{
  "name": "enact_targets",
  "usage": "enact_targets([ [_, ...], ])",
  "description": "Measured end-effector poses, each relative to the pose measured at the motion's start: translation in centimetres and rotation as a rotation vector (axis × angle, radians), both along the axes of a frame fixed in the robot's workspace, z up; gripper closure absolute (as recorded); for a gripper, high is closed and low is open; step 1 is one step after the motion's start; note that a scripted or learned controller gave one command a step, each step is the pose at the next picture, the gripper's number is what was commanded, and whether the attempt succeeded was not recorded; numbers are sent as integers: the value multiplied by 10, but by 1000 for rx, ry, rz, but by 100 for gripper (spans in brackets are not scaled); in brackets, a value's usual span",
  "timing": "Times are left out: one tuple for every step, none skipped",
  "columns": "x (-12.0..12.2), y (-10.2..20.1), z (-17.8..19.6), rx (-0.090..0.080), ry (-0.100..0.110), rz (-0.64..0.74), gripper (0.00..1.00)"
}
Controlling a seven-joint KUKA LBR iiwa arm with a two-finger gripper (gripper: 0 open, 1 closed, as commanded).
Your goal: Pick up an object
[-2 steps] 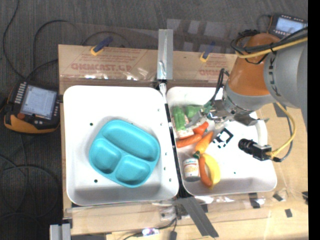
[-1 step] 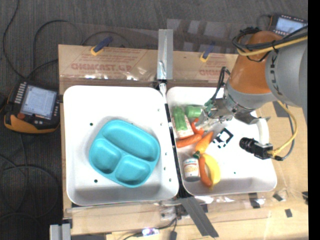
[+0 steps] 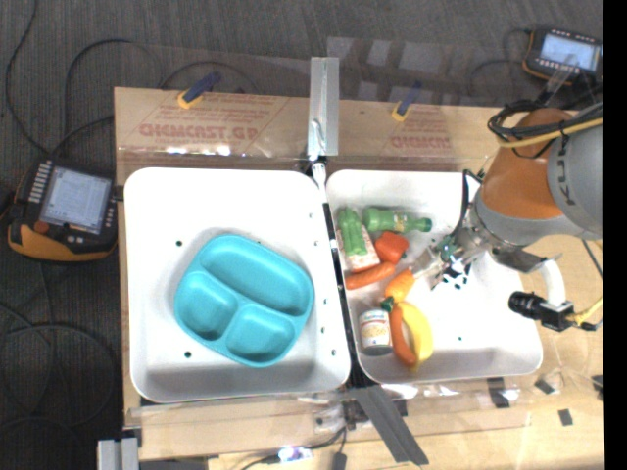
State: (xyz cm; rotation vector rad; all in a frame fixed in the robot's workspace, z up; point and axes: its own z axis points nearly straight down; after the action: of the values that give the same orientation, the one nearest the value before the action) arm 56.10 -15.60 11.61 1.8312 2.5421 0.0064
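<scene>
Here the task's likely targets sit clustered against the left wall of the right-hand shallow white bin: a green plastic bottle at the top, a small green-and-white carton at its eight o'clock, an orange carrot-shaped toy below that, a short labelled can lower down, and a yellow plastic banana at the can's three o'clock, touching or nearly touching it. A smaller orange piece lies between the carrot and the banana.

The claw hangs low over the bin at the cluster's three o'clock, near the small orange piece; whether it is spread or closed I cannot tell, and nothing is seen held in it. The grey arm with its orange band reaches in from three o'clock.

To do this step well, I judge the banana or the bottle the better pick, each having a free side, whereas the middle pieces are crowded. Come down squarely across the narrow width, clear of neighbours and the bin wall.

At nine o'clock, the left-hand white bin holds a turquoise divided plastic tray. Both bins rest on the table.
</scene>
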Motion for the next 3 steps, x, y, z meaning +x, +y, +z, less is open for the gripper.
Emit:
enact_targets([
  [32, -27, 116, -1, 8, 6, 100],
  [5, -41, 7, -12, -22, 193, 100],
  [7, -59, 4, 0, -9, 183, 100],
])
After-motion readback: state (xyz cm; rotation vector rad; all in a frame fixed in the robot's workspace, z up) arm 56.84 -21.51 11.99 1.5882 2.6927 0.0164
